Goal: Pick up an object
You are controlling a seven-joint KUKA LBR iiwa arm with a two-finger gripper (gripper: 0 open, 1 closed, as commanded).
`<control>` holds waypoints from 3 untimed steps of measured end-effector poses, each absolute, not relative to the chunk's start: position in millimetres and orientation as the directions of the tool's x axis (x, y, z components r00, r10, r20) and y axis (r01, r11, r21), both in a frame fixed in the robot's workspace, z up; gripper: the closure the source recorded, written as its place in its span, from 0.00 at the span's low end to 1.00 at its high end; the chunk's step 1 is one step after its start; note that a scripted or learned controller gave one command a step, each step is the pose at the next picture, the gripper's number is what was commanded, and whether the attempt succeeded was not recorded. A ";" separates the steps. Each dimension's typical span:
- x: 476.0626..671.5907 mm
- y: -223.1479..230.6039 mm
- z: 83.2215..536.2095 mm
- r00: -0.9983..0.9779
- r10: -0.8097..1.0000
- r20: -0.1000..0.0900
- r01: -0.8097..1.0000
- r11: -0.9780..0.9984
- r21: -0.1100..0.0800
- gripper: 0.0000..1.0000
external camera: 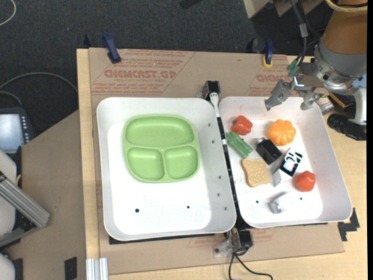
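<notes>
Two bins on the worktop (145,66): left bin (111,174) has one green tray (161,148).
Right bin (332,179) has one pumpkin (281,131), two tomatoes (242,125) (305,181), one toast (256,172). The tool (293,98) hovers spread wide, grasping nothing, over the far edge.

A robotics lab: a grey-and-orange robot arm (344,34) above a cardboard-topped bench (169,69) clamped over dark carpet (87,10).
</notes>
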State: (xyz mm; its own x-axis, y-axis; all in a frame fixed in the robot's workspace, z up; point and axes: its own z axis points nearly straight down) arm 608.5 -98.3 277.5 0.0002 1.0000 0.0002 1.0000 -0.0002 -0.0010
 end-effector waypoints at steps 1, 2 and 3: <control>615.2 -117.7 112.9 0.002 1.000 0.001 1.000 -0.002 -0.010 0.00; 642.6 -107.4 84.9 -0.007 1.000 0.004 0.999 0.007 -0.031 0.00; 586.5 -97.4 84.6 0.003 1.000 0.002 1.000 -0.003 -0.007 0.00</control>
